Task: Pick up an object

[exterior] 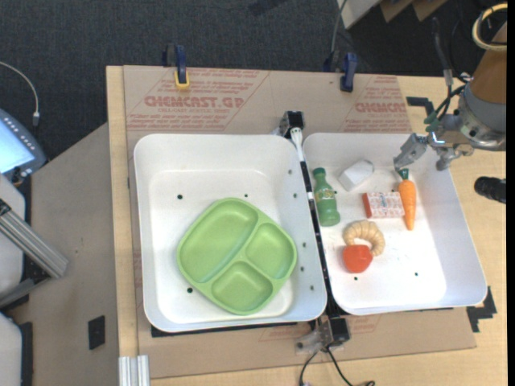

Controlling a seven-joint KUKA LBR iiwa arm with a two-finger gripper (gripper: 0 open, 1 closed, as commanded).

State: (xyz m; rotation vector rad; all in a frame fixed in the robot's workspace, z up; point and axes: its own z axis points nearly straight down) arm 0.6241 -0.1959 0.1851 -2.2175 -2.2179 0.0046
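- Camera view finds the claw (422, 153) over the far right part of the right bin (459, 248), at the end of the grey arm (483, 111) reaching in from the right.
- Its two fingers stand spread apart with nothing between them; the claw is released.
- Just below the claw lies an orange carrot (408, 202), green tip pointing up toward the near finger, not touching it as far as can be told.
- Beside the carrot, on its left, lies a small red and white box (382, 205), touching or nearly touching it.
- A white block (356, 173) lies further left, near the bin's far wall.
- A green bottle (325, 196) lies along the bin's left wall.
- Nearer the camera sit a tan ring-shaped pastry (364, 233) and a red tomato-like object (358, 258), touching each other.
- The left bin (153, 215) holds a green divided plate (236, 255).
- Both bins rest on a brown board (241, 95) clamped to the table (499, 240).
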